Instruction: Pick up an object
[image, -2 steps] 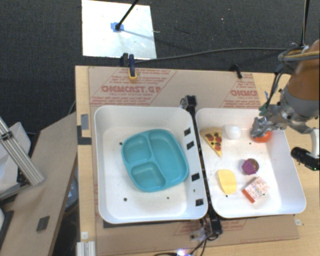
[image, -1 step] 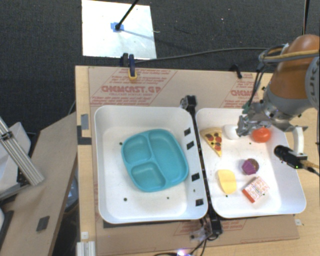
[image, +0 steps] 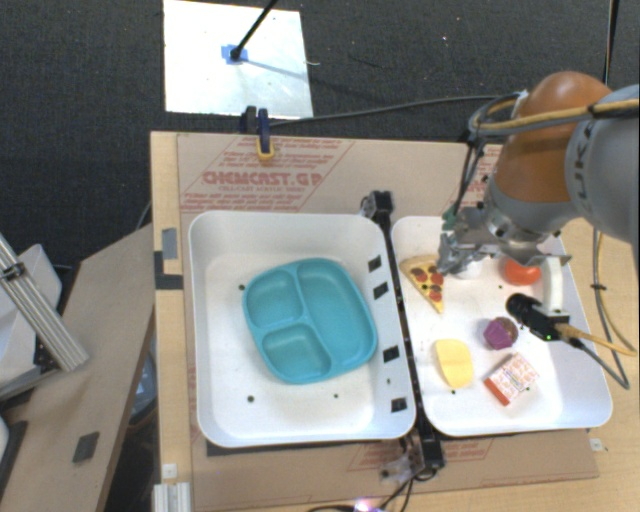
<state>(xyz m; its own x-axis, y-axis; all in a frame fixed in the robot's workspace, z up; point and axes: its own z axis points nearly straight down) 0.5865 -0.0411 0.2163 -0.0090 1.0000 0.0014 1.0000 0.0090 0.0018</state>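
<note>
- Two shallow white bins side by side on a brown cardboard sheet (image: 270, 165) printed with red lettering; left bin (image: 215, 330), right bin (image: 590, 400).
- Teal divided tray (image: 310, 318) with three compartments, sitting tilted in the middle of the left bin.
- Black clips (image: 379, 291) dotted along the seam between the bins.
- Blue and yellow clamp (image: 262, 133) pinching the cardboard's far edge.
- White paper sheet (image: 238, 58) on the dark floor beyond, small blue mark on it.
- Aluminium rail (image: 35, 312) leaning at far left.
</note>
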